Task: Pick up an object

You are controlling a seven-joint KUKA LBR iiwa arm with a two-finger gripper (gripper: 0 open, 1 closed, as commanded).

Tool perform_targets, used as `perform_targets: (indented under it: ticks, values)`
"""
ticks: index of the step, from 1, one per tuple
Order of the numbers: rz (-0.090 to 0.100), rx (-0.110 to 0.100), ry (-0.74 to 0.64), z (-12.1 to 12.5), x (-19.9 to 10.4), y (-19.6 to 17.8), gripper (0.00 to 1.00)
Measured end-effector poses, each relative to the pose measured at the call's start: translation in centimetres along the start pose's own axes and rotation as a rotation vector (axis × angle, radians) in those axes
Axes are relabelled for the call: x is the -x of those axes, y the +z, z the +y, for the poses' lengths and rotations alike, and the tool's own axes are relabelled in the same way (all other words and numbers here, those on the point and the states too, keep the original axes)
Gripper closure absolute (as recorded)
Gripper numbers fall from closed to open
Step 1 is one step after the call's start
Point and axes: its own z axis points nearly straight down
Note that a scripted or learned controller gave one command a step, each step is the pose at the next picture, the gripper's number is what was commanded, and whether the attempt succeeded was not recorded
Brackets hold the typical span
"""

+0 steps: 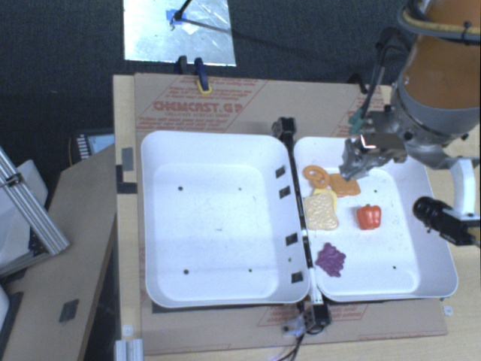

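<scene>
Arm: grey with an orange band, reaching in from the right over the right bin's far half
End effector [353,168]: low over the far part of the right bin [428,273], tip right at the flat orange piece; whether its fingers are open or closed cannot be told from this angle
Flat orange piece [346,187]: lies on the bin floor directly under the end effector tip, partly covered by it
Orange ring [316,177]: just left of the flat orange piece, near the divider between the bins
Pale yellow waffle-like piece [323,211]: just below the ring, touching or overlapping it
Red pepper [368,216]: right of the yellow piece, apart from it
Purple cluster [331,259]: nearer the front, near the divider
Left bin [158,224]: beside the right one on the counter [225,100]
</scene>
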Motion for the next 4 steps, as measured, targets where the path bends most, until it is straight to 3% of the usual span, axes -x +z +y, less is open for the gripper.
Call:
perform_targets:
  ticks: [2,3,4]
  values:
    - [-0.001,0.011,0.001,0.3,0.5,-2.5,1.0]
    - [-0.001,0.0,0.003,0.2,-6.7,4.0,1.0]
    - [0.004,0.023,0.006,0.4,-8.3,-12.5,1.0]
